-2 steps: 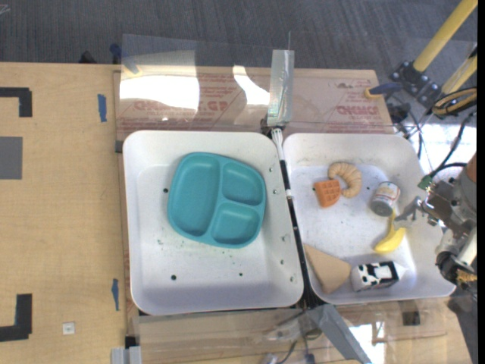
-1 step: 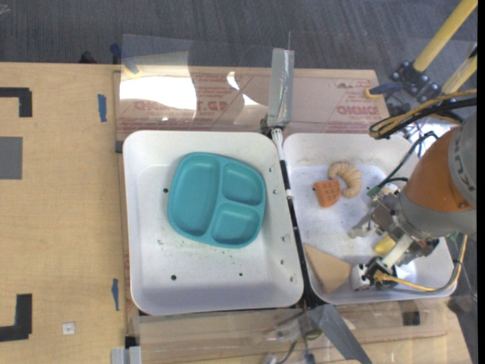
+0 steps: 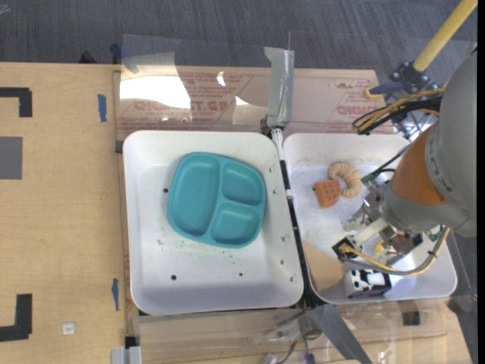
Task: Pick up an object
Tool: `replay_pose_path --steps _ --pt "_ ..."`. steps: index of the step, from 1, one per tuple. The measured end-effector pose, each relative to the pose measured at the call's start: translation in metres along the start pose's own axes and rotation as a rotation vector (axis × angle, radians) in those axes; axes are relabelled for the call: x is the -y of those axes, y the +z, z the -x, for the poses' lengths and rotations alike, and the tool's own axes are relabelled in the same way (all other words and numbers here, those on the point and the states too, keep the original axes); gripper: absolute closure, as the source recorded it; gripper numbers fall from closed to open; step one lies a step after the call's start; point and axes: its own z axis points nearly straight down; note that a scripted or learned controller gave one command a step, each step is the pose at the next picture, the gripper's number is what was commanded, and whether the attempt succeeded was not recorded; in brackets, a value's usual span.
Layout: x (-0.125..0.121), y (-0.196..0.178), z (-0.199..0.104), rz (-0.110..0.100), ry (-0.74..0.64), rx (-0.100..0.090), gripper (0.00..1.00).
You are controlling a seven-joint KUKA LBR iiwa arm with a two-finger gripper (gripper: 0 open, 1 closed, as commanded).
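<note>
The right bin (image 3: pixel 318 152) holds an orange waffle-like piece (image 3: pixel 328 193) and, touching its right side, a curled beige pastry-like piece (image 3: pixel 348 177) near the back. A small black-and-white object (image 3: pixel 367 280) lies near the bin's front rim. My gripper (image 3: pixel 377 230) hangs low over the middle right of this bin, in front of the beige piece and behind the black-and-white object. The wrist hides what lies directly beneath it.
The left bin (image 3: pixel 144 203) holds a teal divided plate (image 3: pixel 217 200) at its centre. A clear plastic wall (image 3: pixel 280 89) rises behind the ridge between the bins. Bare bin floor lies at the front left of the right bin.
</note>
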Motion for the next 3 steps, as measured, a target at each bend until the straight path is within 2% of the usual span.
replay_pose_path --steps 1,2,3 --pt "0.027 -0.001 0.011 -0.003 0.230 -0.002 0.00" --pt "-0.001 0.000 -0.043 -0.004 0.260 0.001 0.00" --pt "0.000 -0.010 -0.043 -0.006 0.258 0.003 1.00"
